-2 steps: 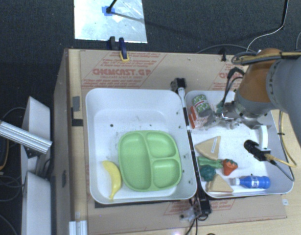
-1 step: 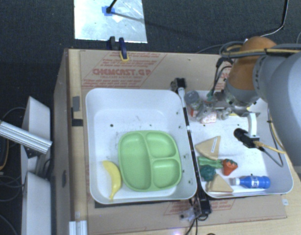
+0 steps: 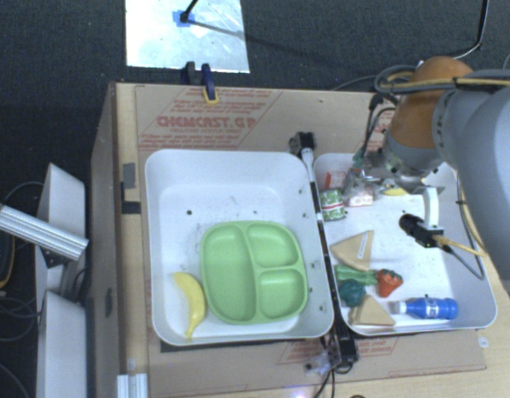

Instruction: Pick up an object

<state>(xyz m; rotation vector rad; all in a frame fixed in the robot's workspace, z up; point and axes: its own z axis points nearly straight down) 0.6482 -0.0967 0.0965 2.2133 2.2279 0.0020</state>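
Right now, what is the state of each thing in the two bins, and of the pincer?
green plate: flat in left bin, compartments bare
banana: lying beside the plate, left bin
blue bottle: on its side, right bin
strawberry: lying in right bin
small can: lying at right bin's left wall
pincer: low over right bin's far end
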